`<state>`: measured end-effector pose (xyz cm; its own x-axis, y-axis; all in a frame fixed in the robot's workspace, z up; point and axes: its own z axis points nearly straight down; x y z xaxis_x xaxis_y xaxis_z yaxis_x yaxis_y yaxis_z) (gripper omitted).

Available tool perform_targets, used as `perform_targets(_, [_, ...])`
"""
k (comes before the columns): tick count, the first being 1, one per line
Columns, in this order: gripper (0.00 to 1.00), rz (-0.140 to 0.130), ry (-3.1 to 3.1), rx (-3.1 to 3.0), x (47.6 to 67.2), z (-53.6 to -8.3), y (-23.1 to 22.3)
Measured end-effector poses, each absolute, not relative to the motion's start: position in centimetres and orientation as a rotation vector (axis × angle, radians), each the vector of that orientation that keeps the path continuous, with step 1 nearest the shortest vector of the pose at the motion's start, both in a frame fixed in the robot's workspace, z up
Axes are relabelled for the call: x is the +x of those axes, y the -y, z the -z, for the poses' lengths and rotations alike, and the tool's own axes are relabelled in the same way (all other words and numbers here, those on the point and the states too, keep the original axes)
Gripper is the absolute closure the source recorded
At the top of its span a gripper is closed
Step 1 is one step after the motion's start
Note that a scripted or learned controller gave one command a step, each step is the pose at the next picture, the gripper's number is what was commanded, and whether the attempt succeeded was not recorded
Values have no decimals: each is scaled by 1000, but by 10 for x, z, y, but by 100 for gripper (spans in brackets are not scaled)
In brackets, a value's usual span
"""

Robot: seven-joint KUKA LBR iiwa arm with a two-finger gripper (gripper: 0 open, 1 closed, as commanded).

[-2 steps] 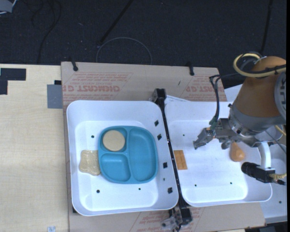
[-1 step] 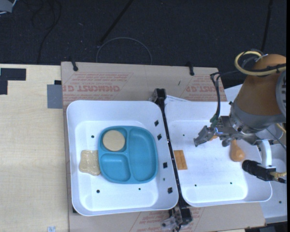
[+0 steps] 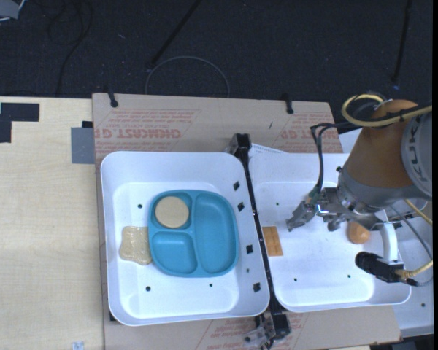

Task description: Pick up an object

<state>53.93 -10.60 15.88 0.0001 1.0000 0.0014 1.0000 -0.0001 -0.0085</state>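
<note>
Entry, overhead camera. My arm (image 3: pixel 383 155) came in from the right edge of the frame, and my claw (image 3: pixel 301 217) hung over the right bin (image 3: pixel 314 275), in that bin's upper middle and pointing toward the lower left. Claw state: I could not tell whether it was released or clenched (at this slant the tip was only a dark tangle against the white floor). The nearest candidate for picking was an orange rounded object (image 3: pixel 358 232). It lay in the right bin just right of and slightly below the claw, partly tucked under my wrist. It sat beside the claw, and whether the two touched I could not tell. A small brown tag (image 3: pixel 272 241) lay at the left wall of the right bin, lower left of the claw and apart from it. The left bin (image 3: pixel 175 162), in the middle of the frame, held a blue divided plate (image 3: pixel 212 232) with a round tan disc (image 3: pixel 171 211) in its upper-left compartment. A pale yellow spongy piece (image 3: pixel 135 245) lay against the plate's left edge on the bin floor. Both bins sat on a cardboard sheet (image 3: pixel 204 122), whose printed strip showed above them.
</note>
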Motion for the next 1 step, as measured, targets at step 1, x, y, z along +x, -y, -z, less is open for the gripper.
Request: perform_targets(1, [0, -7, 2217, -2217, 540, -114, 110])
